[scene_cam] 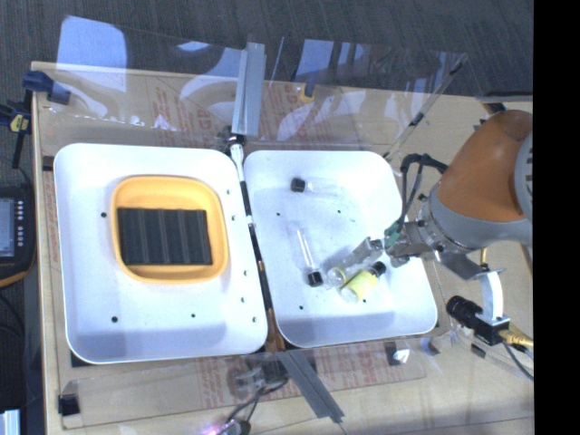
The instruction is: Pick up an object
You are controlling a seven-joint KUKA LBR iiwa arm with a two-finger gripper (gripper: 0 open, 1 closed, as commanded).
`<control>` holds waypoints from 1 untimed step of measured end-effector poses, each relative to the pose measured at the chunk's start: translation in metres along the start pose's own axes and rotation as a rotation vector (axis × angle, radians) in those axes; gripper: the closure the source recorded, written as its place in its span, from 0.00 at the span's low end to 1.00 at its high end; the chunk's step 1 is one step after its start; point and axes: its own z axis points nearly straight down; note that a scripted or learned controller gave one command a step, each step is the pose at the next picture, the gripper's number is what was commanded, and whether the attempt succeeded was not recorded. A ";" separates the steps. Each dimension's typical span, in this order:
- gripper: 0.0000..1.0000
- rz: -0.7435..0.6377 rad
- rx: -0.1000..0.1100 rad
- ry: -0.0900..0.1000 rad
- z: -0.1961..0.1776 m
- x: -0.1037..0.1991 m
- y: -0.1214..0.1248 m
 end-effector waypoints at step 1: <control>0.00 -0.061 -0.019 -0.010 0.104 -0.014 0.033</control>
